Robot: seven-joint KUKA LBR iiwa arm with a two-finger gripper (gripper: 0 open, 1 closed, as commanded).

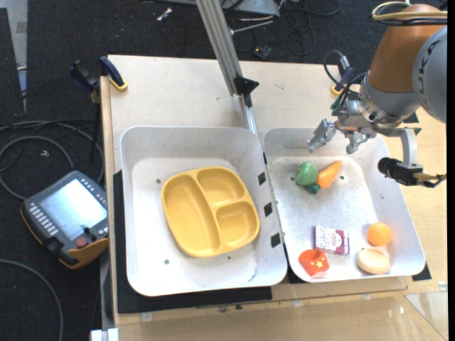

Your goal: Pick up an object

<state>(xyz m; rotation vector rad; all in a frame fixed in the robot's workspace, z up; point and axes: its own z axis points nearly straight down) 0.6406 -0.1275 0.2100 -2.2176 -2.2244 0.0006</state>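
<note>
A pale wooden bench top (178,91) stands on dark carpeted floor (50,41) strewn with black cables (28,162); a grey, orange-edged handheld control pendant (67,219) lies left, possibly switched on.

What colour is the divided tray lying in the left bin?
Yellow: the divided tray, seen in the camera view.

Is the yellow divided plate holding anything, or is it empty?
Empty. The yellow plate lies flat in the left bin, and all three compartments show bare yellow.

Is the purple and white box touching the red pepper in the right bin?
Apart. The camera view shows a thin strip of white bin floor between the purple and white box and the red pepper below it.
</note>
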